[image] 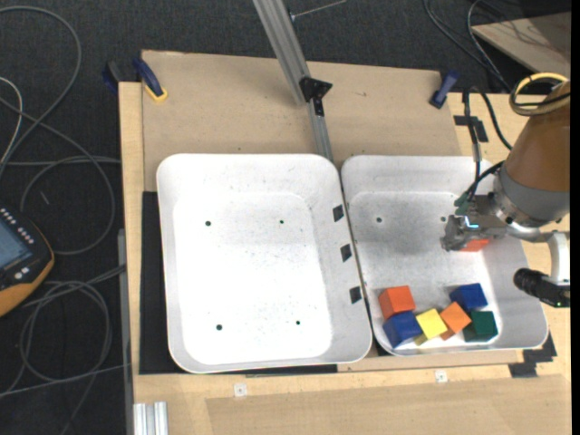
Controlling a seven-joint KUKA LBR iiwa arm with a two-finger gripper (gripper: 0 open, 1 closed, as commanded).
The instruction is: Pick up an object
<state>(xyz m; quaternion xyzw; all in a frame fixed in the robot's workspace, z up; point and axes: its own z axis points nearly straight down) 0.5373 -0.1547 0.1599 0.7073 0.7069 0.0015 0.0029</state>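
Note:
My gripper [460,232] hangs low over the right side of the right bin [399,166], at the end of the grey and orange arm that comes in from the right. A red block [475,243] peeks out from just below and right of the gripper, mostly hidden by it. Along the bin's front edge sits a cluster of blocks: an orange one [395,299], a blue one [403,328], a yellow one [430,323], a small orange one [456,316], another blue one [468,294] and a green one [483,325].
The left bin [165,181] lies beside the right one, with black clips [345,252] along the shared wall. A slanted metal pole [288,48] rises behind the bins. Cables run across the floor at left and behind the arm.

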